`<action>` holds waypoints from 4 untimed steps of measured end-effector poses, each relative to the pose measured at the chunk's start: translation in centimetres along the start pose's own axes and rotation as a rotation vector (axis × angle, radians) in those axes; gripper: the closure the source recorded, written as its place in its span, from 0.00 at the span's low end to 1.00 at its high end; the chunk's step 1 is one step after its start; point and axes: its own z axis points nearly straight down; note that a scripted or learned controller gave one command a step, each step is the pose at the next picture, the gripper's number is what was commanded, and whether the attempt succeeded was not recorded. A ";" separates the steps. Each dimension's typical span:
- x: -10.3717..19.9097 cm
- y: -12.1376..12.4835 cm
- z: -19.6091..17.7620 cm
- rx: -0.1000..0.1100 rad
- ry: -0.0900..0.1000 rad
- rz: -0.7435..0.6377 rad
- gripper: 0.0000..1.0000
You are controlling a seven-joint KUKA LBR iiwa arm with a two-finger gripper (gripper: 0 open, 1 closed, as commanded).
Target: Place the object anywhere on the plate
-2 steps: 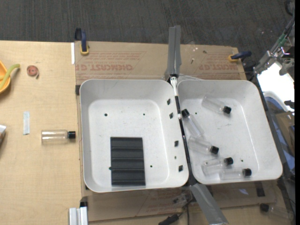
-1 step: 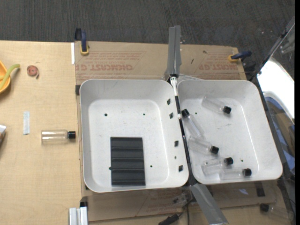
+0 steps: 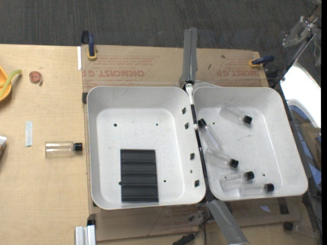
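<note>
A black ribbed plate (image 3: 138, 175) lies flat in the left bin (image 3: 102, 116), near its front edge. Several clear plastic vials with black caps lie on their sides in the right bin (image 3: 278, 137). One vial (image 3: 235, 115) rests toward the back and another (image 3: 207, 131) lies along the left wall. A third vial (image 3: 222, 161) sits mid-bin. Two more vials (image 3: 236, 180) (image 3: 255, 189) lie close together at the front. Nothing rests on the plate.
Another clear vial (image 3: 62, 147) lies on the wooden bench left of the bins. A small red disc (image 3: 34, 76) and an orange-yellow item (image 3: 4, 83) sit at the far left. Clamps (image 3: 89, 47) (image 3: 260, 62) hold cardboard behind the bins. A grey divider bar (image 3: 190, 55) runs between them.
</note>
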 end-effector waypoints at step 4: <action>-0.8 0.5 0.2 0.001 -0.001 0.697 0.00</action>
